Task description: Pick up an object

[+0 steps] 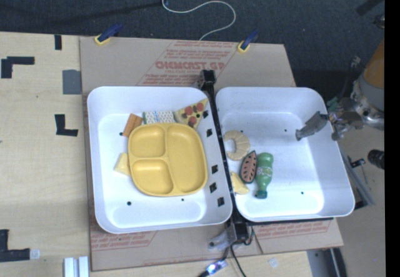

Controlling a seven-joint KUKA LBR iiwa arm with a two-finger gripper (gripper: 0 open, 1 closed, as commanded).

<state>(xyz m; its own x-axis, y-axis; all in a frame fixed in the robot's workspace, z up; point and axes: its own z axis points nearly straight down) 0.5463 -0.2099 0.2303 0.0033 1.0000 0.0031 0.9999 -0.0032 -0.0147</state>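
The right bin (312,207) holds a pale ring-shaped toy bagel (237,144), a watermelon slice (248,166), a green bottle (264,174) lying down and a small yellow piece (240,184), all near its left wall. My gripper (310,125) hangs over the right side of that bin, near the right wall, well apart from these objects. Nothing shows in its grasp.
The left bin (106,207) carries a yellow divided plate (167,159), with an orange piece (132,124), a cracker (157,117), a pizza slice (192,111) and a yellow wedge (122,164) around it. The middle of the right bin's floor (287,163) is bare.
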